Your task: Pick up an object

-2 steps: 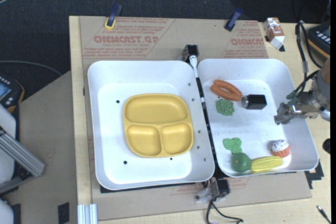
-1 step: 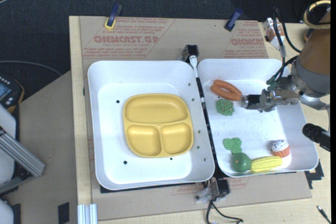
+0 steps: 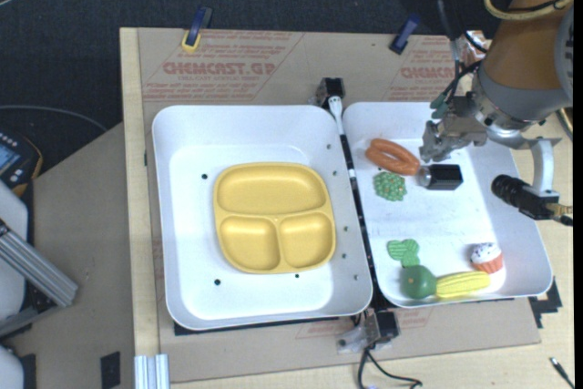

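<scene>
While the arm reaches in from the right, state per item:

arm: grey KUKA arm with orange band over the right shallow white plastic bin, wrist pointing down.
gripper: two-finger gripper low over the upper part of the right bin, just beside the hot dog's right end.
jaws: can't tell whether spread or pressed together; nothing visibly between them.
orange hot dog in a bun: upper left of right bin, lying at a slant.
small black block: on the bin floor right under the gripper; contact unclear.
green bumpy round cluster: just below the hot dog.
light green leafy toy piece: lower left of right bin.
dark green round fruit: below it, touching the yellow corn cob.
small cupcake with white top and orange base: lower right, near the corn.
left shallow white plastic bin: holds a yellow three-compartment plastic tray, roughly centred.
</scene>
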`<state>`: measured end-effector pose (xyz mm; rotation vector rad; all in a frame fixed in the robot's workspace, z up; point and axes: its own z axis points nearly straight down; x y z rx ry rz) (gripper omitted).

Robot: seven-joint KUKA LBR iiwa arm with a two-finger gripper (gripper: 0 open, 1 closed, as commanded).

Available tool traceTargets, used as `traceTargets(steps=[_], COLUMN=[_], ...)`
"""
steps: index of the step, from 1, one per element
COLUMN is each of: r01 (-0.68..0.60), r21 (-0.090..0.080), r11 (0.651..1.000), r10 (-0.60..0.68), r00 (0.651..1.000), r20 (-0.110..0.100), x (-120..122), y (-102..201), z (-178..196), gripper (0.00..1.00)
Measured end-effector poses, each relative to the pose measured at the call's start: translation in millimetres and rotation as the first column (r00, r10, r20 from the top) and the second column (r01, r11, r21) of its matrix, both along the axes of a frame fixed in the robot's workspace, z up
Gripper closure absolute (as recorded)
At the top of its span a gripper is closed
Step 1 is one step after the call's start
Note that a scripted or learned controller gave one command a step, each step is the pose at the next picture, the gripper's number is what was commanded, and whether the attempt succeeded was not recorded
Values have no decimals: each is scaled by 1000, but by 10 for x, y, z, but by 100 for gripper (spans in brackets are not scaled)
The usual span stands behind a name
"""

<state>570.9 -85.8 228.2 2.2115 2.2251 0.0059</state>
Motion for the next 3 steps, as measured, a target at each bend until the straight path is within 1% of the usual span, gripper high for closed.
traceTargets(steps=[1, 2, 3], r01=[2, 1, 5], r21=[0, 1, -1], r11=[1000, 1000, 1000], r10=[-2, -1, -5], r00=[1000, 1000, 1000], r20=[-1, -1, 0], x=[423, 834, 830], y=[218, 586, 579], z=[-25, -134, 67], gripper=[100, 100, 100])
